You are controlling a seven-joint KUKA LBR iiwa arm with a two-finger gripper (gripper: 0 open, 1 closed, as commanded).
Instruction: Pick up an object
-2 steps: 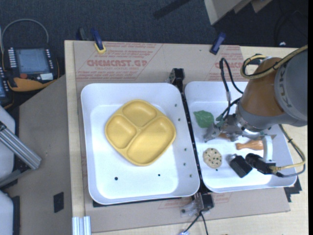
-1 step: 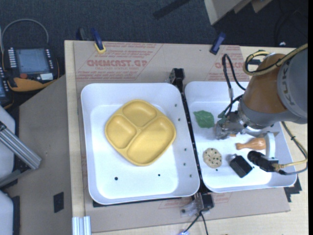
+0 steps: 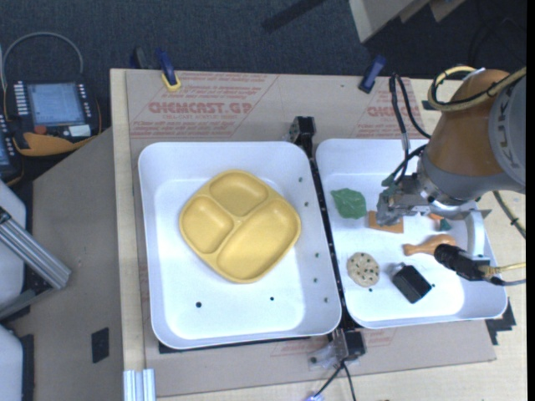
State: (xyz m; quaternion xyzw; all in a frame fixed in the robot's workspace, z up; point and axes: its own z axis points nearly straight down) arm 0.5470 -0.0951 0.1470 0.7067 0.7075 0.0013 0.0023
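Observation:
My gripper (image 3: 388,216) hangs low in the right bin (image 3: 368,307), just right of a green crumpled object (image 3: 349,202). An orange flat piece (image 3: 386,223) lies right under the gripper. Nearer the front of this bin lie a round speckled cookie (image 3: 363,268), a black block (image 3: 411,282) and a tan wooden-handled tool (image 3: 428,245). A small teal bit (image 3: 443,221) peeks out beside the wrist. The grey and orange arm covers the bin's right side.
The left bin (image 3: 167,307) holds a yellow divided plate (image 3: 240,224). A black clamp (image 3: 303,129) sits between the bins at the back. Cables trail over the right bin's far edge. A teach pendant (image 3: 52,111) rests off the bench at left.

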